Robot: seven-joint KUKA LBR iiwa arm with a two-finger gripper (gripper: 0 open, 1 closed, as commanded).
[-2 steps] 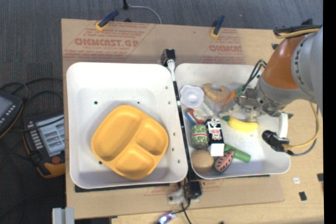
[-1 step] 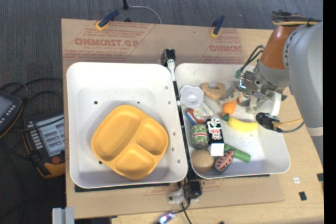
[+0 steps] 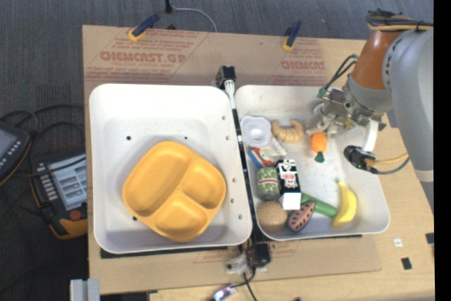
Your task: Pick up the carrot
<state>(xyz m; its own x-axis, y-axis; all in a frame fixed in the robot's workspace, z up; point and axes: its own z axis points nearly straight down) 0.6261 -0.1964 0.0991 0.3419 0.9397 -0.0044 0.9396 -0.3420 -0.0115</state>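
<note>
I see the carrot (image 3: 319, 143) in the right bin (image 3: 377, 218), near its 1 o'clock corner, green tip at 6. Gripper (image 3: 328, 118) hovers just above; finger state I can't tell.

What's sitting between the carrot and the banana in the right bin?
Camera view: bare white bin floor lies between the carrot and the banana.

Red "CHEMCAST GP" print, upside down, on the brown board (image 3: 144, 57); repeated partly near its right clamp.
</note>
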